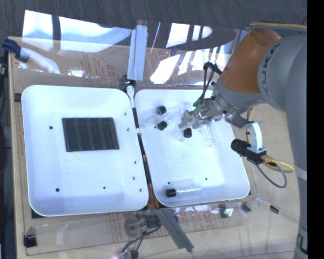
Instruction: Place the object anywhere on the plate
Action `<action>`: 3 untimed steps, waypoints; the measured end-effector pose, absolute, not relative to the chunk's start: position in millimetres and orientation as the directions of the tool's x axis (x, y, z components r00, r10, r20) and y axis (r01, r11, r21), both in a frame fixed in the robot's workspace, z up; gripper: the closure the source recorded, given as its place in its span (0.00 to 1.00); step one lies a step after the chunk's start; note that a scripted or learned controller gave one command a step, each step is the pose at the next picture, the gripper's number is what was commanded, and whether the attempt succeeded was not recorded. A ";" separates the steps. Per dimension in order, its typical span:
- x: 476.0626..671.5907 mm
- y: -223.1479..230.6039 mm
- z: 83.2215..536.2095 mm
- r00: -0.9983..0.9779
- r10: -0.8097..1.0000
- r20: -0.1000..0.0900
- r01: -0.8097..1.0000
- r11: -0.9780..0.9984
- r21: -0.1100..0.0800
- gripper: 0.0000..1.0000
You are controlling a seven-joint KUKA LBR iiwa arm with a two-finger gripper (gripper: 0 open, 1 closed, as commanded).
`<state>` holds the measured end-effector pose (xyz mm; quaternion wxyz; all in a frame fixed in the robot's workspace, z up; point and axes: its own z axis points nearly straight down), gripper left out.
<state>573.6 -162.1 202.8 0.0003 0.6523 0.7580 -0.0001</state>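
Observation:
The plate (90,134) is a dark grey ribbed rectangle lying flat in the middle of the left bin (38,177). Small clear plastic pieces with black caps lie in the right bin (227,171): one (161,110) near its upper left, a second (162,125) just below it, a third (187,133) further right. Another clear piece with a black cap (175,191) lies near the front wall. My gripper (194,117) is low over the upper middle of the right bin, right above the third piece and some clear plastic, which blur into it.
A ridge (140,150) where the two bin walls meet separates the bins. The arm's orange band (248,63) and grey body cover the right bin's far right corner. A black fitting with a yellow cable (254,152) hangs over the bin's right rim.

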 end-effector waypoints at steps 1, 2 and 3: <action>598.1 -79.6 254.8 -0.225 0.974 0.001 0.974 0.225 0.000 1.00; 619.9 -2.2 254.7 -0.328 0.945 0.000 0.945 0.328 0.000 1.00; 617.6 107.8 245.3 -0.348 0.937 0.000 0.937 0.348 -0.001 1.00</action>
